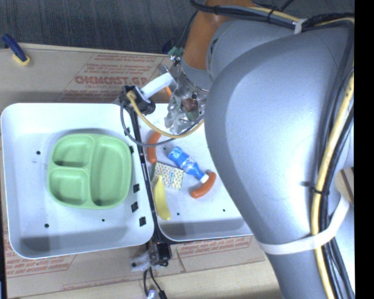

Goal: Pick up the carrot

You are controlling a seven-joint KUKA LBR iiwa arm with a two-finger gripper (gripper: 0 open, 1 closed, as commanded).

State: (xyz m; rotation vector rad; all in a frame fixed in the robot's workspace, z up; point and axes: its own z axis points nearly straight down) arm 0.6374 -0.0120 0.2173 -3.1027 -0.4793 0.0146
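Two shallow white bins sit side by side on a cardboard-covered bench, seen from above at a slant. The left bin (19, 167) holds a pale green divided plate (90, 170) lying flat near its middle. At the seam between the bins, toward six o'clock, a yellow banana-like piece (161, 202) lies lengthwise against the right bin's (199, 229) left wall. Just to its one o'clock is a small patterned square packet (169, 175), and beside that a blue and white bottle (186, 161) lies on its side. The carrot (203, 186), orange and short, lies near the centre of the visible right bin floor, at the bottle's five o'clock, touching its end. Another orange piece (151, 147) lies near the seam, partly hidden by cables. The gripper (182, 112) hangs at the right bin's twelve o'clock end, well apart from the carrot; its opening cannot be made out. The grey arm (280, 136) covers the right side.
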